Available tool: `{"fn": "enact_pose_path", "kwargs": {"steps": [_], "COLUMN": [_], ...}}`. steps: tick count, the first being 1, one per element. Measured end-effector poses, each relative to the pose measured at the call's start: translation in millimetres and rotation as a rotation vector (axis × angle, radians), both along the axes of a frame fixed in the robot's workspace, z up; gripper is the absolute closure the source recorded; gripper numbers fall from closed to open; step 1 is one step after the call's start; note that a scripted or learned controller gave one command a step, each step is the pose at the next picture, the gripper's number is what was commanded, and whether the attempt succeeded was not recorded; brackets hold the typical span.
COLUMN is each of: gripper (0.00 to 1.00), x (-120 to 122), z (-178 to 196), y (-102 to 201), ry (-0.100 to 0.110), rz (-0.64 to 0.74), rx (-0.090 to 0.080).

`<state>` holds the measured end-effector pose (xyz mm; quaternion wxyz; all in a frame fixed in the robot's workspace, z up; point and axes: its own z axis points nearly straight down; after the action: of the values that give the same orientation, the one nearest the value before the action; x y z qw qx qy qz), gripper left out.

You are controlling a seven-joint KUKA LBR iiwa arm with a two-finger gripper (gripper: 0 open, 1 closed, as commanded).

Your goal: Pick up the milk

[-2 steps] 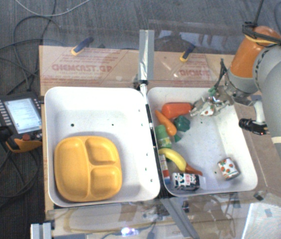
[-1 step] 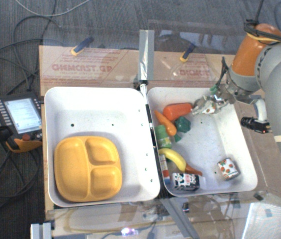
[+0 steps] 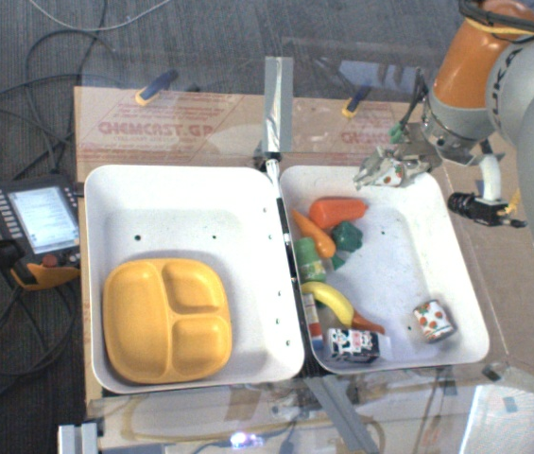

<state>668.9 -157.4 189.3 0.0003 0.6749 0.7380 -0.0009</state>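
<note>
Gripper: at far edge of right bin, finger state cannot be told, seemingly carrying nothing | Milk: cow-patterned carton on its side at near edge, beside banana | Progress: milk not yet lifted; approach, grasp, lift remain.

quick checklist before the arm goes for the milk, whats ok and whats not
1. Milk located: ok. The milk lies at the near edge of the right bin.
2. Gripper over the milk: not ok. The gripper hangs at the bin's far rim, well away from it.
3. Gripper free of load: cannot tell. Something small and pale shows at its tip.
4. Room around the milk: not ok. The banana lies right beside it, and the bin wall is close.
5. Path along the bin: ok. The can sits off to the side.
</note>
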Motion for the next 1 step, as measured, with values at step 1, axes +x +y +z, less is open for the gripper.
{"fn": "enact_pose_path", "kwargs": {"steps": [1], "gripper": [1.0], "x": [0.3], "z": [-82.5], "y": [0.3], "ry": [-0.004], "rz": [-0.149], "rx": [-0.003]}}
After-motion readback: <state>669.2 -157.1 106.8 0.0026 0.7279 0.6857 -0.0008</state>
